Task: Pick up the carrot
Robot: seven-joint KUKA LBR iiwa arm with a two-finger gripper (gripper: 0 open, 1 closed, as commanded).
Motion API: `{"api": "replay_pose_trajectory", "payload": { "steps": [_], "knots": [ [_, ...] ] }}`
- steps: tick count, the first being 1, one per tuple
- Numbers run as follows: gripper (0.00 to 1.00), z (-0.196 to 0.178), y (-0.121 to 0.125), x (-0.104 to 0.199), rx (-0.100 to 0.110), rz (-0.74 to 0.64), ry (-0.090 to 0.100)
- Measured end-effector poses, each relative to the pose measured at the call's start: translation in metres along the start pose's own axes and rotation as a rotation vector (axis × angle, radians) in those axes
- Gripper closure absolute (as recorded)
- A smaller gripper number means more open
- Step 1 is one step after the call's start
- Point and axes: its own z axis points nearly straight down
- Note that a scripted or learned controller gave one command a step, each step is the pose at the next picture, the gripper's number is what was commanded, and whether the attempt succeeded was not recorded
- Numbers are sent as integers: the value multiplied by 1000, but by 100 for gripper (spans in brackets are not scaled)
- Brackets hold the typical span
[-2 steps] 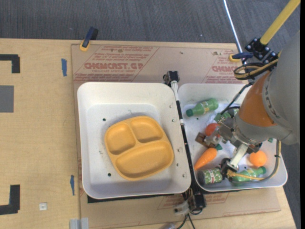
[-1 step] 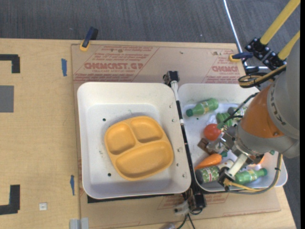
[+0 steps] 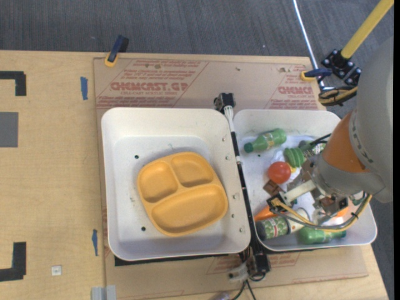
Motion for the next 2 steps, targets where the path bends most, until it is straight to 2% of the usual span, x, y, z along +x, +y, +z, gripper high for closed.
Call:
{"api": "replay_pose_trajectory", "payload": {
  "steps": [1,2],
  "knots": [
    [0,2,-2,-2,9,2,-7],
    [0,-49,55,97,19,-109,-16]
  ]
}}
